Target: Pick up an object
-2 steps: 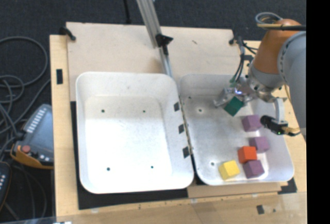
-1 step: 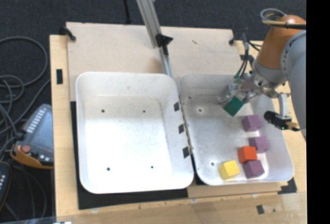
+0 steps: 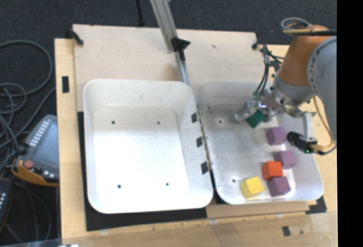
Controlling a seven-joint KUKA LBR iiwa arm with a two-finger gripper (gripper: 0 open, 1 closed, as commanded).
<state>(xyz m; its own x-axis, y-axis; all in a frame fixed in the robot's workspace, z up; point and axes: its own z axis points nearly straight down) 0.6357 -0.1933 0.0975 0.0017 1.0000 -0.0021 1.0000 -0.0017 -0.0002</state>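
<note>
1. The gripper (image 3: 253, 113) sits low in the right bin (image 3: 227, 143), at a green block (image 3: 256, 120) in the frame's centre right.
2. Whether it pinches the block, I cannot tell.
3. Next, a straight lift would prove the hold.

We see our grey arm (image 3: 317, 75), orange-banded above the wrist, reaching in from the right of the frame, its gripper (image 3: 253, 113) lowered at centre right, fingers closed on a green object (image 3: 256, 119)
</note>
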